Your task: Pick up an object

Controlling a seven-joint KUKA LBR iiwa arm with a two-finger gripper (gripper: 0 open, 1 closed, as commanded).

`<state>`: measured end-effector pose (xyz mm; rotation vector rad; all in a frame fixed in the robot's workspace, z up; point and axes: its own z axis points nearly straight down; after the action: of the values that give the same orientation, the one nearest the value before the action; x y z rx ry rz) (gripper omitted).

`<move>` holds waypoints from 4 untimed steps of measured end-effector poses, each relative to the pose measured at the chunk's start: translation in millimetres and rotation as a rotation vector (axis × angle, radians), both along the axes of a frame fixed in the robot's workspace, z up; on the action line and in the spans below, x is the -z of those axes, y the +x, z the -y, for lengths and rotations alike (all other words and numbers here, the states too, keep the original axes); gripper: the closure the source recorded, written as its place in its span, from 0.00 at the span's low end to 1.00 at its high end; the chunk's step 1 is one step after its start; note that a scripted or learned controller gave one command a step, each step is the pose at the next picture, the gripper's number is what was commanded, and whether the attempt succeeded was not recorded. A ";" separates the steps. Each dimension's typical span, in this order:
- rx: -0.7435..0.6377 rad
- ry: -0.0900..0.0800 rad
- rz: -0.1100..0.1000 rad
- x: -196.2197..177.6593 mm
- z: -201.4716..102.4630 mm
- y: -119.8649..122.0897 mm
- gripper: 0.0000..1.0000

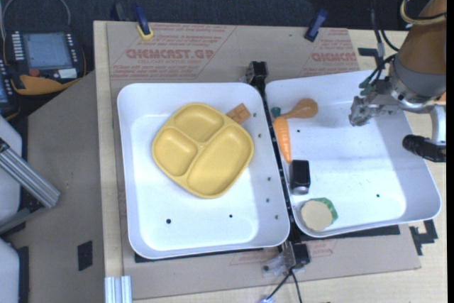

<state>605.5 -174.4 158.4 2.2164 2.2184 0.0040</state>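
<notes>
We see the claw (360,114) over the right white bin (397,174) at 2 o'clock; can't tell its state. Orange plastic carrot (283,138) lies at that bin's 9 o'clock edge, small black block (300,175) just below.

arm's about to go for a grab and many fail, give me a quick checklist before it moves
1. Targets in the right bin: carrot, black block, round disc, wooden spoon along its left side: ok.
2. Gripper over that bin: ok.
3. Gripper above a target: not ok, bare floor beneath.
4. Finger state: cannot tell.
5. Gripper free of objects: cannot tell.
6. Yellow plate out of the way in the left bin: ok.
</notes>
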 end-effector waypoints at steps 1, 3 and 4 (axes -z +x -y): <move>0.000 0.000 0.000 -44.0 -1.3 -1.1 1.00; -0.004 0.004 -0.006 -81.1 -50.9 -9.3 1.00; -0.004 0.005 -0.008 -76.1 -92.3 -24.5 1.00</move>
<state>581.0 -82.1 234.5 2.2188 2.2287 0.0003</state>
